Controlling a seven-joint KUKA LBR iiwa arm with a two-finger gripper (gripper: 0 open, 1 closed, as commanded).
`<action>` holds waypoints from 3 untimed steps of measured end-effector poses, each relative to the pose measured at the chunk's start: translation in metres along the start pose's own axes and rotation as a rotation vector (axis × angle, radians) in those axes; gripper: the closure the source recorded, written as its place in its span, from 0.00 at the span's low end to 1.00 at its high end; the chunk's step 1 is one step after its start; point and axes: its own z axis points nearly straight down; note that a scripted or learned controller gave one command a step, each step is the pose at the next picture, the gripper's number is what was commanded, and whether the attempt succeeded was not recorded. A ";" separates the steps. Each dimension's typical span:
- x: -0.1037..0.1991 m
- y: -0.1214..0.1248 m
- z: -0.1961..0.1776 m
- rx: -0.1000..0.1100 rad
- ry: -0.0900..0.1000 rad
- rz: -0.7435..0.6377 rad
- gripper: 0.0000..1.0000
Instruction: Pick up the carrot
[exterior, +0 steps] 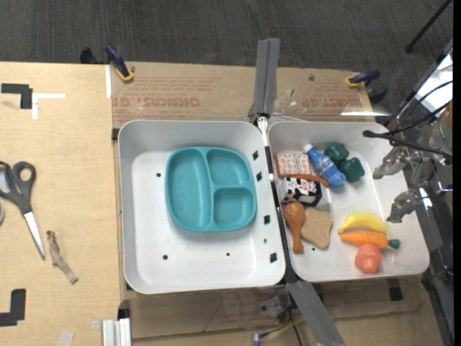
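A light wooden bench (57, 193) bears two white bins (137, 215), scissors (25, 200) and cardboard (180, 92).

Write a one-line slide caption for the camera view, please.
Pincer at the right bin's edge, apart from the carrot lying beside a banana.

Two bins (130, 215), one carrot (366, 239)

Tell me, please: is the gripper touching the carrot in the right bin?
Apart. The camera view shows the gripper at the right bin's right rim, and bare white bin floor lies between it and the carrot, which sits beneath the banana.
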 end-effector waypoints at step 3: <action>0.038 0.070 0.141 0.000 -0.012 0.056 0.00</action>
